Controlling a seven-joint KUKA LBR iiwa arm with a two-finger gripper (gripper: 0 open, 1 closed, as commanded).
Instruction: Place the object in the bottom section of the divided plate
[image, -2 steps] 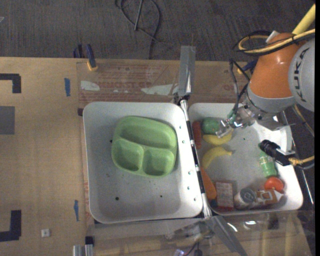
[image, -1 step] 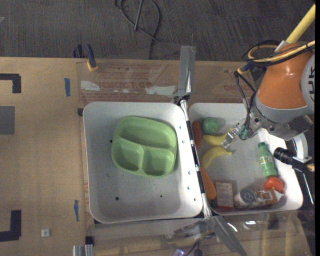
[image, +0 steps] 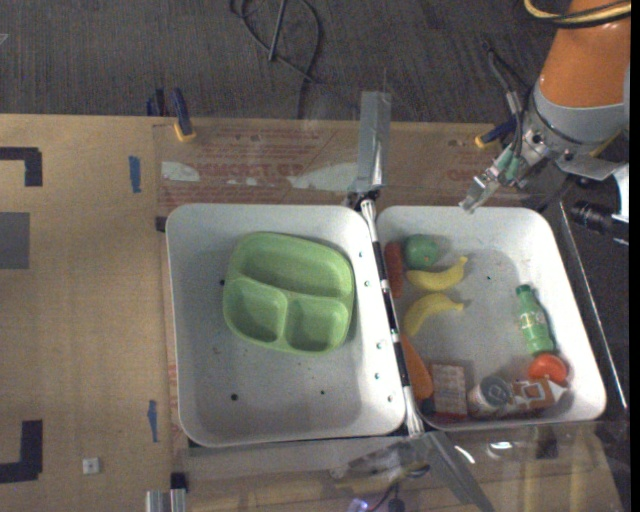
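While the green divided plate (image: 290, 291) sits alone in the left bin (image: 200, 400), every loose item crowds the right bin (image: 575, 300). Two bananas (image: 436, 292) lie at that bin's 9 o'clock, a green round fruit (image: 423, 250) and a red-orange piece (image: 394, 268) at 10 to 11 o'clock against the divider. A green bottle (image: 534, 320) lies at 3 o'clock. Packets, a can (image: 493, 391) and an orange-capped item (image: 548, 368) bunch at 5 to 6 o'clock; labels unreadable. The end effector (image: 480, 192) hangs over the counter (image: 80, 300) just past the right bin's 12 o'clock rim, touching nothing, holding nothing; open or clenched, cannot tell. The arm (image: 585, 70) is cut off at the frame's top right.
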